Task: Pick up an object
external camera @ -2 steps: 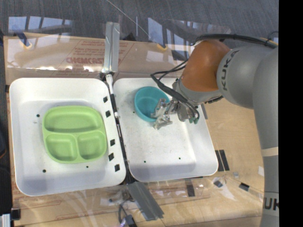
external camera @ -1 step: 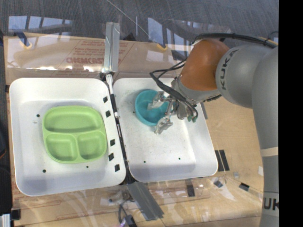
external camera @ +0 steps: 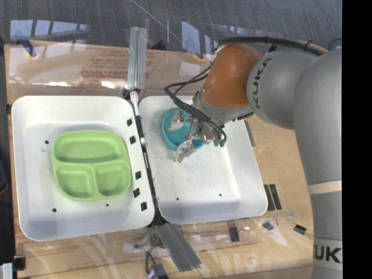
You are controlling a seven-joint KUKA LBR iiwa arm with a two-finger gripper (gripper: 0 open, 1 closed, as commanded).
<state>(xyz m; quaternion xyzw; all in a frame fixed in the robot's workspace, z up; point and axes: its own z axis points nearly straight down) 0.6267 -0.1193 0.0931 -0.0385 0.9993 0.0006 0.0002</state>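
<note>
Gripper (external camera: 187, 147) first, since that's the interesting bit: the metal two-finger tool hangs off the grey arm with the orange band (external camera: 229, 77), which comes in from the right side of the frame and bends down over the right-hand shallow white bin (external camera: 203, 196). The tool sits right on top of a teal round plastic dish (external camera: 172, 128) in the upper left part of that bin, close to the divider between the two bins. From this angle the fingertips overlap the dish's lower right edge, and one pale fingertip (external camera: 181, 154) pokes out just below the dish against the bin floor. Honestly can't tell how far apart the fingers are, or whether they've got any grip on the dish rim; the wrist hardware and black cables (external camera: 180, 95) crowd that spot too much. The dish looks like it's resting on the bin floor, though I can't say for sure.

Over in the left-hand white bin (external camera: 35, 208), a lime green plastic tray with three compartments (external camera: 90, 164) lies flat in the middle, well apart from the gripper.
</note>
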